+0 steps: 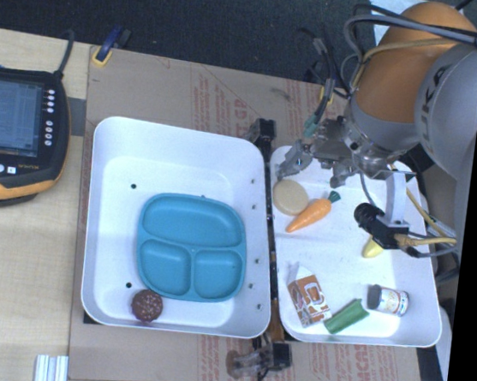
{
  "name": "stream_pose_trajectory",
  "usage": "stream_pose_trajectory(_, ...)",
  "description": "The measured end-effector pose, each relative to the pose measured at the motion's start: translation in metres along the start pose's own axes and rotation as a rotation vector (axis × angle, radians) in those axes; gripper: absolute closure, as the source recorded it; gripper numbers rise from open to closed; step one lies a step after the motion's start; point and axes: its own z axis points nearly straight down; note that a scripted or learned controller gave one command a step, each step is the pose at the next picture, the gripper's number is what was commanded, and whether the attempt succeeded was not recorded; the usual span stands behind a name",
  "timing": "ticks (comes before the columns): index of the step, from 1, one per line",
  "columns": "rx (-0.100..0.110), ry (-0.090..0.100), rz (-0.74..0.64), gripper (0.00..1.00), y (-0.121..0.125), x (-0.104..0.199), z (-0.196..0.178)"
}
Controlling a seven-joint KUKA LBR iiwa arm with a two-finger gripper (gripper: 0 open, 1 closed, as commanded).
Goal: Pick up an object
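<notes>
You'll see the gripper hanging over the far left corner of the right bin, its fingers apart with nothing between them; the round beige piece lies just near of them, touching the carrot; the brown packet bears white lettering, possibly a logo, too small to read; the left bin holds a blue divided plate.

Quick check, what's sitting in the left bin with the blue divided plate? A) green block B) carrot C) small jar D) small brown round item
D: a small brown round item lies at the left bin's near corner beside the blue plate; the carrot, green block and jar are all in the right bin.
</notes>
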Motion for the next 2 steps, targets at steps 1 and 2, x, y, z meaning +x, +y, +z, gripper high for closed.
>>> stream_pose_trajectory(1,0.001,-0.001,0.003,0.00,0.027,-0.051,0.070)
stream_pose_trajectory(2,0.001,-0.001,0.003,0.00,0.054,-0.098,0.144)
